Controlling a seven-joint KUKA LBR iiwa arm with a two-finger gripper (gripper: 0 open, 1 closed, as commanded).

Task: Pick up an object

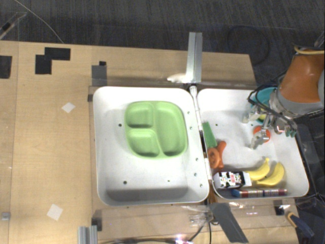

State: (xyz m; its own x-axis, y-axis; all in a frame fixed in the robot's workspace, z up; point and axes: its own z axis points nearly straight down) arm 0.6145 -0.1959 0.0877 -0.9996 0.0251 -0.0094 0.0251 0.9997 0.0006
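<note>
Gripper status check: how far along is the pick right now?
Done: the two-finger gripper is over the right white bin, above bare floor. In hand: nothing visibly lifted. Left: the yellow bananas, orange carrot-like toy and black-and-white carton lie along the bin's near side; the green divided tray sits in the left white bin.

Left bin (109, 151): white, shallow; a green divided tray (155, 128) lies in its upper half
Right bin (231, 105): just beside the left one; a banana (267, 171), an orange toy (217, 155) and a green stick (207, 134) along its left wall, a black-and-white carton (229, 179), a marker (259, 192) at its near wall
Arm (303, 83): reaching in from the right; orange band in plain sight
Gripper (259, 134): over the right bin's upper right part; something small and red at its tip
</note>
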